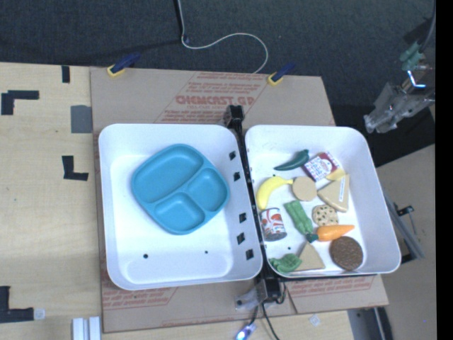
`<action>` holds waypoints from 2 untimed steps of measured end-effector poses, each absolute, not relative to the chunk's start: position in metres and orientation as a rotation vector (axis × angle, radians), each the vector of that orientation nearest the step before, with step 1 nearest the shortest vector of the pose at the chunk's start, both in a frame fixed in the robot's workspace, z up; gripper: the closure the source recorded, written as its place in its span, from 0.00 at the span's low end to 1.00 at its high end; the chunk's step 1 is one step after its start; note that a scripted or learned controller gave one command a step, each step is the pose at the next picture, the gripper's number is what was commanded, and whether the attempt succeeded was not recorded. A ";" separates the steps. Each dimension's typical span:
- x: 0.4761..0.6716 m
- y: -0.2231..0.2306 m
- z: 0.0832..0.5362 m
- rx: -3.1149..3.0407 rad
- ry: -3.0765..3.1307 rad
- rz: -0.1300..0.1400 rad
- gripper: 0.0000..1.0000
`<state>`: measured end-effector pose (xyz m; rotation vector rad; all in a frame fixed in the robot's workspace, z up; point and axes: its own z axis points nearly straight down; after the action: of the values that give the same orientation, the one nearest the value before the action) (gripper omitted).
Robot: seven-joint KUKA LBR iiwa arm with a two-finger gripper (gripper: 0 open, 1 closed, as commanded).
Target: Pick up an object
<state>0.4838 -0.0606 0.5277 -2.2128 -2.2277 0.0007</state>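
Observation:
The right bin [374, 190] holds several toy foods. Among them are a yellow banana [272, 188], a dark green chili [291, 161], a red packet [318, 166], a small can [272, 224], a carrot [334, 231], a cookie [324, 214] and a round brown patty [347, 252]. My gripper [386, 116] hangs outside the bins, beyond the right bin's far right corner and well above the bench. It touches none of the objects.
A blue three-compartment plate [180, 188] lies in the left bin [113, 211]. Black clips line the divider [244, 190] between the bins. Both bins rest on a cardboard sheet [212, 98], and a white cable [212, 44] loops behind it.

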 end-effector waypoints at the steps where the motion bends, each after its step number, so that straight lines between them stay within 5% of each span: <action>1: 0.484 0.005 0.535 -2.212 -2.231 -0.001 1.00; 2: 0.484 0.056 0.534 -2.213 -2.229 0.000 1.00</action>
<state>0.4837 0.0559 0.5344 -2.2127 -2.2287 0.0001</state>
